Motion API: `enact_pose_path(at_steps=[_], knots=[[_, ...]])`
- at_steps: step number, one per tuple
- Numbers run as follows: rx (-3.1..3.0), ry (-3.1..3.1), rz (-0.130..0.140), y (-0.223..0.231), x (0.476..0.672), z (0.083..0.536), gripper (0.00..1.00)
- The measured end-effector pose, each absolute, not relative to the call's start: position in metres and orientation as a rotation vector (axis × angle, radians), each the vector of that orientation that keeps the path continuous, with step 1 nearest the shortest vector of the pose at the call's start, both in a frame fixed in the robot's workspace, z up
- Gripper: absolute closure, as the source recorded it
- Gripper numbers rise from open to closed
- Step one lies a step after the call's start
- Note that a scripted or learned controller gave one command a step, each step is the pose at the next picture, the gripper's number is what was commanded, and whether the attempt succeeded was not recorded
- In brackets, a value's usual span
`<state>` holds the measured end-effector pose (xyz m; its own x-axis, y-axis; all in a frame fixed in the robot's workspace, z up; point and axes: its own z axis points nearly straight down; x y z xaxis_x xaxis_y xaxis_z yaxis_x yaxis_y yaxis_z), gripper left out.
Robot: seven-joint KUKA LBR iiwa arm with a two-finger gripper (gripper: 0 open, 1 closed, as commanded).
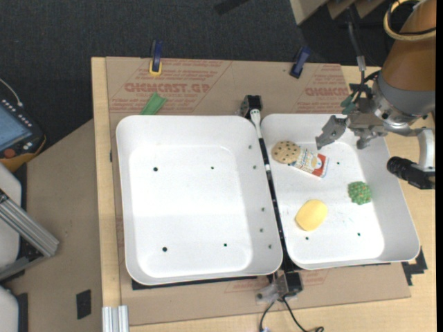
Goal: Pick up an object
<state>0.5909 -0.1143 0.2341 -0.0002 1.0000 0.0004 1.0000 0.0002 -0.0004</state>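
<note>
The right bin (387, 241) holds a round cookie (284, 151) at its far left, with a small white and red packet (310, 163) touching it. A green leafy piece (359, 192) lies toward the right wall and a yellow lemon-like object (311, 214) sits near the middle. My gripper (346, 135) hangs over the far part of this bin, up and to the right of the packet. It stands open, its grey fingers (330, 133) spread, with nothing between them.
The left white bin (124, 185) sits beside the right one on a cardboard sheet (208, 81). Two blue clamps (156, 55) and a green tag (153, 104) sit along the far edge. A black clip (250, 105) joins the bins at the back.
</note>
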Motion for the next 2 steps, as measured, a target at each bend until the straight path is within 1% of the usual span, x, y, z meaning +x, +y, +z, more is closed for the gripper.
enact_pose_path(at_steps=[1,2], knots=[[-2.225,-2.221,-0.008,-0.14,0.643,0.08,0.0],[-2.231,-2.228,-0.015,-0.184,0.665,0.091,0.0]])
